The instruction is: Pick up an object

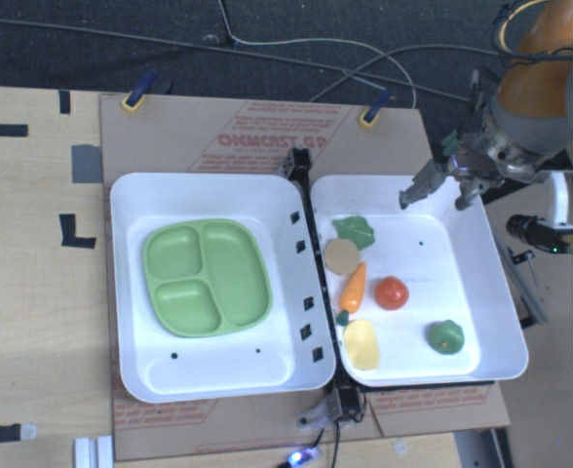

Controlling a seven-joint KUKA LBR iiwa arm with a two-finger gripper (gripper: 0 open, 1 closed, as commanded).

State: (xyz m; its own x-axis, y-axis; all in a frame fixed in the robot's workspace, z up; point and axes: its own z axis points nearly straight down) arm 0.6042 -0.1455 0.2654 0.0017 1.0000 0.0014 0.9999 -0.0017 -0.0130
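While the gripper (440,189) hangs over the far edge of the right bin (481,261), its two fingers are spread apart with nothing between them. Below and left of it lie a green leafy piece (354,230), a tan disc (342,256), possibly a cookie, a carrot (353,288) and a yellow piece (362,344); a tomato (392,292) and green pepper (446,336) sit below it. Well left, a green divided plate (207,277) rests in the left bin (131,261).
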